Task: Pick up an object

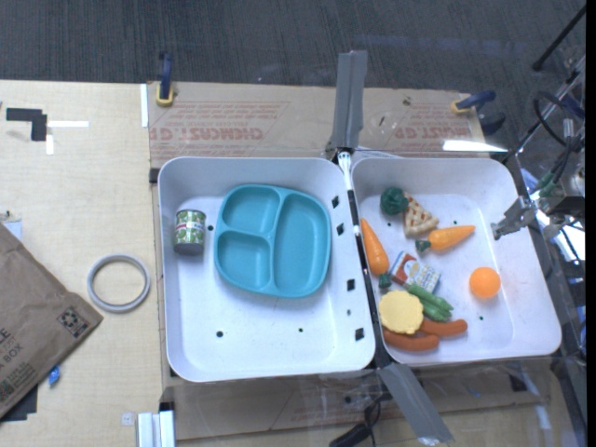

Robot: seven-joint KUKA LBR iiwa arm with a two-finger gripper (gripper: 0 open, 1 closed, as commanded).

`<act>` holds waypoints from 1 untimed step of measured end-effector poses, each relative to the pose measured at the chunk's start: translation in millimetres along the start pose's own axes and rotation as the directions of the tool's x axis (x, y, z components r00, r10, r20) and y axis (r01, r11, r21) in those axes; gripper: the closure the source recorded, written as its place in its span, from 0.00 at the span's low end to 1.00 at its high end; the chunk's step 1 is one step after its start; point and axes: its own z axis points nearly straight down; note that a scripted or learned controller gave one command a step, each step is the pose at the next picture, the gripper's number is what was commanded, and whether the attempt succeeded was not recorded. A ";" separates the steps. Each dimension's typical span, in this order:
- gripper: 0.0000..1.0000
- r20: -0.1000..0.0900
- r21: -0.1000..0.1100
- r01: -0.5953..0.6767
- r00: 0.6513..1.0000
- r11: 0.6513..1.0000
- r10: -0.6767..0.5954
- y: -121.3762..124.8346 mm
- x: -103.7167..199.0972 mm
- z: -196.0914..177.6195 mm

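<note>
Jaws first: the gripper (518, 218) sits at the right wall of the right bin (531, 277), but it is small and grey and I cannot tell if its jaws are spread or pressed together.

Now from the left. A brown cardboard box (33, 329) lies flat on the bench at the far left. Just beside it is a grey tape ring (118, 281). Next comes the left bin (270, 347). A little green can (190, 230) stands near its left wall. A blue plate (274, 240) with three parts lies in the middle of this bin, near the can but not touching it.

The right bin holds the toys that could be picked up. An orange carrot (373, 247) lies along its left wall. Up from it is a dark green broccoli (393, 199), and a pizza slice (420, 216) lies touching the broccoli. A small red and white packet (415, 272) lies in the middle. Below the packet is a round yellow toy (401, 312). A green pea pod (430, 298) touches the yellow toy, and a red sausage (424, 333) lies under them both, near the front wall. A second carrot (451, 237) lies right of the pizza slice, with its tip pointing at the gripper, but apart from it. An orange ball (484, 282) sits alone, below the gripper and apart from it.
</note>
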 end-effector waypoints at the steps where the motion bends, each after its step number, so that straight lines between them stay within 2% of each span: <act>1: 0.00 0.000 -0.003 -0.082 0.997 0.997 0.082 47.8 26.9 155.5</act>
